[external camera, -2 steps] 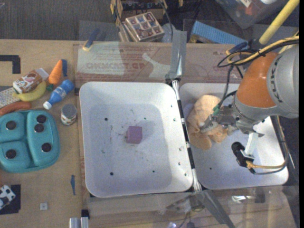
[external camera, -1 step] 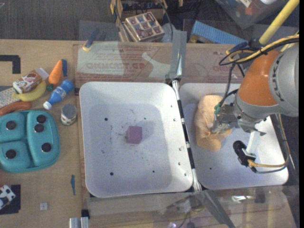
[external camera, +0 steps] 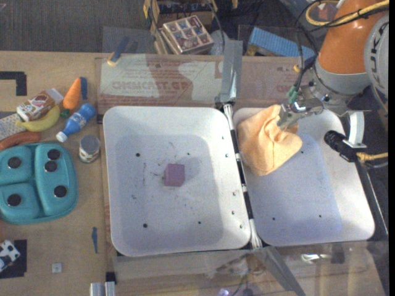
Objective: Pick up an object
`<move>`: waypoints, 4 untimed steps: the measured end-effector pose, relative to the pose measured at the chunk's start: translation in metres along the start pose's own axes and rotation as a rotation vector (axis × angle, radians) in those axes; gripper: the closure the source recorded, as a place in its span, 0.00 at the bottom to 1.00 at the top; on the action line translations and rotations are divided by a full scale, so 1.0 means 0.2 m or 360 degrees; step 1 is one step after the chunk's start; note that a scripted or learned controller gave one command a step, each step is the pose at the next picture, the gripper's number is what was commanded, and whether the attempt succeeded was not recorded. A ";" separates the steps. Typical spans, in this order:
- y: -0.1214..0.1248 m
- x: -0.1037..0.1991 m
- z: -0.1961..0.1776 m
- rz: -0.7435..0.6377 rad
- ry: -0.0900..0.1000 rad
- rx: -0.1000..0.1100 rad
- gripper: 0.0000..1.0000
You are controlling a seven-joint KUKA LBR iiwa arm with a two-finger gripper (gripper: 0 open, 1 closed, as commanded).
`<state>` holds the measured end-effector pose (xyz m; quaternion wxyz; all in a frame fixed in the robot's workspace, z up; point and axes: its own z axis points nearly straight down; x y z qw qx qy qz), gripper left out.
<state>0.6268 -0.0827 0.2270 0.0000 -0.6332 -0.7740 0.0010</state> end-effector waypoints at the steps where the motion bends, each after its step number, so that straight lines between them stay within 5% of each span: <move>1: 0.00 0.00 0.00 -0.0001 -0.0001 -0.0001 0.00; 2: 0.00 -0.15 0.66 0.0056 0.0000 -0.0005 0.00; 3: 0.00 -0.15 0.62 0.0055 -0.0002 -0.0006 1.00; 4: 0.19 -0.08 0.22 -0.0402 -0.0002 -0.0005 1.00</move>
